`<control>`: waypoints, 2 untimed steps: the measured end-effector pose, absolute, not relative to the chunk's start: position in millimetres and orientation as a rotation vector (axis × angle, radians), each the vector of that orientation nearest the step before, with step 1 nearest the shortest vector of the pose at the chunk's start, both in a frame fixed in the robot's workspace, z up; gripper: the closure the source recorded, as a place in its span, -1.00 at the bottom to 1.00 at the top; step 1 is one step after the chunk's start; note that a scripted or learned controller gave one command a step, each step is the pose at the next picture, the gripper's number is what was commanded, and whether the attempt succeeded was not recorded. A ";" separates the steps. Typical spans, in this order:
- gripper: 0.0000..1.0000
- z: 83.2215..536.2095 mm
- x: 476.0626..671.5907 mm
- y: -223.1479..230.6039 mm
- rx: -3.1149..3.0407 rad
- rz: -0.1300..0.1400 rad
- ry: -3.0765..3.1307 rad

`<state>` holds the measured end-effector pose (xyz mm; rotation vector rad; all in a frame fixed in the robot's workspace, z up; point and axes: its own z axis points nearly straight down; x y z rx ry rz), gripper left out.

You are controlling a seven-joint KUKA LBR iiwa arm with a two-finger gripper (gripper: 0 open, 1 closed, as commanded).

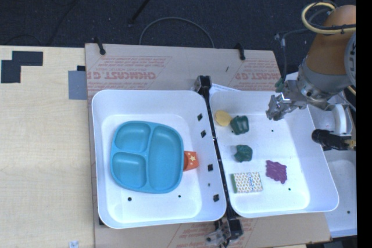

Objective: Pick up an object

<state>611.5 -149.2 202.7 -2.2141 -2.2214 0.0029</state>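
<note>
The gripper [278, 107] hangs over the right bin's [325, 194] far edge, grasping nothing, whether spread or closed I cannot tell, so I'd lower squarely over the nearest green toy [239, 124] beside the yellow piece [223, 118], avoiding both.

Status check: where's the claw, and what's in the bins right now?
Claw over the right bin, upper right part, nothing seen between its fingers. Yellow piece, two green pieces, purple piece, patterned card lying untouched. Nothing blocking them.
</note>
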 end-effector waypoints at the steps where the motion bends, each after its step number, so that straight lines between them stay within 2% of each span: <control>1: 1.00 212.1 597.0 -94.3 -2.214 0.002 -2.222; 2: 1.00 212.9 585.7 -45.9 -2.213 0.003 -2.222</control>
